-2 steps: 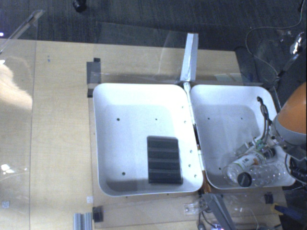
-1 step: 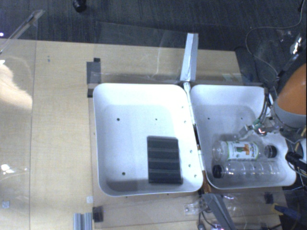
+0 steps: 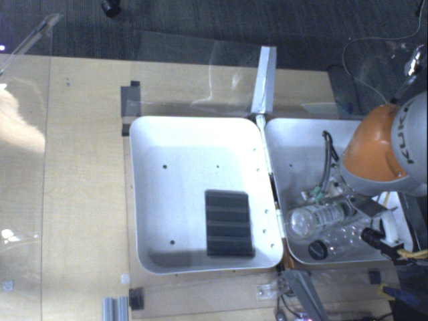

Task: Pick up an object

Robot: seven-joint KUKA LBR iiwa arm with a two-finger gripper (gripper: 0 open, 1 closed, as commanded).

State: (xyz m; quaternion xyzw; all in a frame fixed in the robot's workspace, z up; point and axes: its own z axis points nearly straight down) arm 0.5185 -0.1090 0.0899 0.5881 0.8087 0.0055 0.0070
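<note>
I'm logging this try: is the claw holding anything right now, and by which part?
It cannot be told. The claw is down in the right bin by the clear bottle, but the arm hides any hold.

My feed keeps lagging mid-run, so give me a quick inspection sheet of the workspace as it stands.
Surface: wooden bench bearing left bin and right bin, side by side.
Job's things: black ribbed block lying flat in the left bin; clear plastic bottle on its side in the right bin, with a black cap beside it.
Clutter: nothing seen.
Grippers: pincer low in the right bin by the bottle; grip cannot be judged.
Cables: black cable running down the wrist.
Surroundings: clear panels behind the bench, dark floor.
</note>
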